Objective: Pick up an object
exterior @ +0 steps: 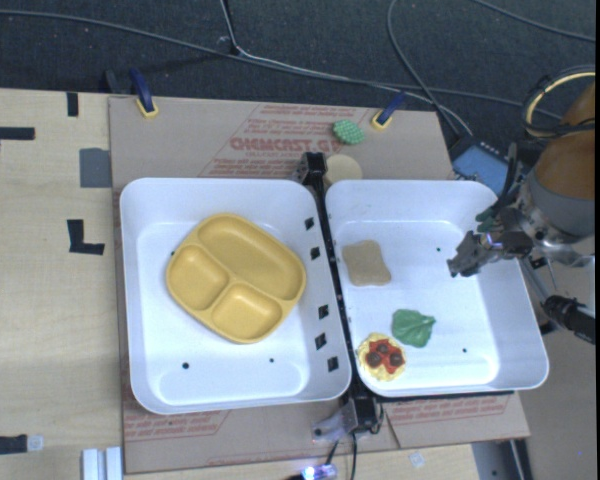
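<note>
Looking down at a slant on two white bins lying side by side. Left bin (145, 298) holding a yellow divided plate (236, 277). Right bin (500, 348) holding three small things: a tan bread slice (366, 263) near the divider, a green leaf (413, 326) below it, a small pizza (382, 357) just beside the leaf at the near edge. Gripper (468, 261) hovering over the right bin's right half, well apart from all three, gripping nothing; fingers too dark and small for telling whether spread or closed. Judging the risks: closing on bare bin floor through poor aim; flat, thin pieces slipping under the fingertips; leaf and pizza lying close, inviting a nudge instead of a clean lift.
</note>
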